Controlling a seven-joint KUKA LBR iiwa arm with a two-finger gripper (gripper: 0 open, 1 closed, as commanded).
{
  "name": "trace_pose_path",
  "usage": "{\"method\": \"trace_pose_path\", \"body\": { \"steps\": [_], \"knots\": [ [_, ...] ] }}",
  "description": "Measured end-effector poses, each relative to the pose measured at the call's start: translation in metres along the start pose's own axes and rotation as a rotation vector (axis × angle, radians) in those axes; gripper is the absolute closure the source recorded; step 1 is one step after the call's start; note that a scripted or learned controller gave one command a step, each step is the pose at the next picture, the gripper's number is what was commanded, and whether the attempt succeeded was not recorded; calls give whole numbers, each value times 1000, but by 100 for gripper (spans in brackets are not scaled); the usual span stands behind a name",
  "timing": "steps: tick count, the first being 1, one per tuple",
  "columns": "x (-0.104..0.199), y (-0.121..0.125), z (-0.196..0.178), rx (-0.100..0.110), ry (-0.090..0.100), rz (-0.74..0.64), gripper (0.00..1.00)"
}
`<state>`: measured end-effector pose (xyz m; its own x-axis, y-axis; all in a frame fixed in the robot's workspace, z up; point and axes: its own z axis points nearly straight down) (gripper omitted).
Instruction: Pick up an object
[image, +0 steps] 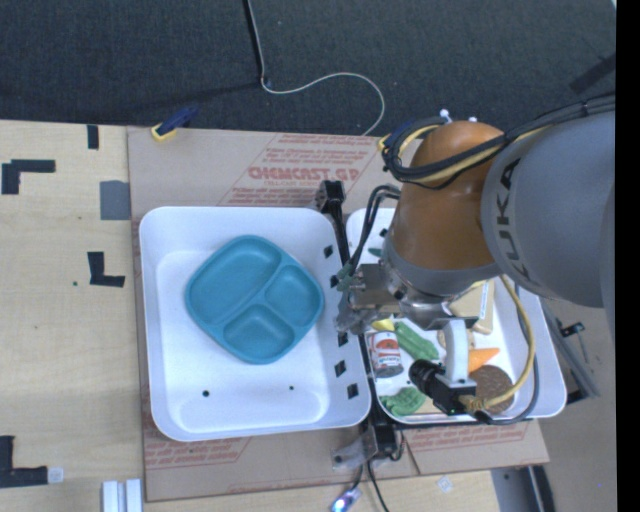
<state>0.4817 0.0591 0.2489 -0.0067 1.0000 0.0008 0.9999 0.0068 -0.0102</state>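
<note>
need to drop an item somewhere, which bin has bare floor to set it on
The left white bin has bare floor in front of and left of the blue divided plate. The right white bin is crowded: small can, green pieces, brown round item, with the arm above.

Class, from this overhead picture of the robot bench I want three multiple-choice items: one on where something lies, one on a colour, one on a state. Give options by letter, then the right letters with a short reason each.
1. Where does the divided plate lie?
A. in the left bin
B. in the right bin
C. on the cardboard

2. What colour is the plate?
A. red
B. blue
C. yellow

3. How does the plate lie?
A. face up
B. upside down
C. on its edge

Answers: 1 A, it rests inside the left bin's walls. 2 B, its whole surface is blue. 3 A, its three compartments open upward.
</note>
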Motion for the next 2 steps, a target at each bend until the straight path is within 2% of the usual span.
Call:
{"method": "trace_pose_path", "body": {
  "steps": [1, 2],
  "knots": [
    [-3, 1, -13, -5, -1, 4, 100],
    [-35, 1, -57, -12, -2, 8, 100]
  ]
}}
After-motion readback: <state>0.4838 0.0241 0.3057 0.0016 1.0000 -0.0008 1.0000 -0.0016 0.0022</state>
